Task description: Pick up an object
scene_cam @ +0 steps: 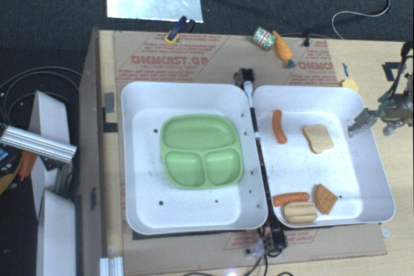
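The right bin (369, 158) holds several toy foods. A red sausage (279, 126) lies near its left wall, with a slice of bread (317, 138) beside it. At the front lie a second sausage (291, 198), a tan bread roll (299, 211) and a brown cracker (325, 198). My gripper (374, 125) hangs over the right rim of this bin, to the right of the bread slice and apart from it. It is open, and nothing sits between its fingers.
The left bin (139, 139) carries a green divided plate (201, 150). Behind the bins, a toy carrot (283, 48) and a small green can (263, 37) lie on the cardboard. A yellow-blue clip (176, 30) sits further left.
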Action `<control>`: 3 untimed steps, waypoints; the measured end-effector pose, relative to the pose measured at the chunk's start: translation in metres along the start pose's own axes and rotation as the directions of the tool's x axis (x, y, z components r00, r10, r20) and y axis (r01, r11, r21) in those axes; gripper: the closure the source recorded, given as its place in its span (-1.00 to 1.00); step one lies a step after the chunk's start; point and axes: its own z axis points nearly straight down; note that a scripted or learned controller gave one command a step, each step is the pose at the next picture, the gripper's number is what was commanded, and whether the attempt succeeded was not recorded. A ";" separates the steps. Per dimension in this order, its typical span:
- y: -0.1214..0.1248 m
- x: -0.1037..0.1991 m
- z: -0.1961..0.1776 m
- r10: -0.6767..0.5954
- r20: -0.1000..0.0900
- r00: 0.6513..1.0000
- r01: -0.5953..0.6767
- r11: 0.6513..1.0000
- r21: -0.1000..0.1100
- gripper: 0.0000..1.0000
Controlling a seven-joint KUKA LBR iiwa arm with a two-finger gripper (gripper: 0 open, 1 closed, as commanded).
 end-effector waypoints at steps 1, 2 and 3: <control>0.063 0.054 0.073 -0.001 -0.002 1.000 0.001 1.000 0.002 -1.00; 0.120 0.118 0.090 -0.002 -0.002 1.000 0.002 1.000 -0.001 -1.00; 0.123 0.104 0.174 0.002 -0.001 1.000 -0.002 1.000 0.003 -1.00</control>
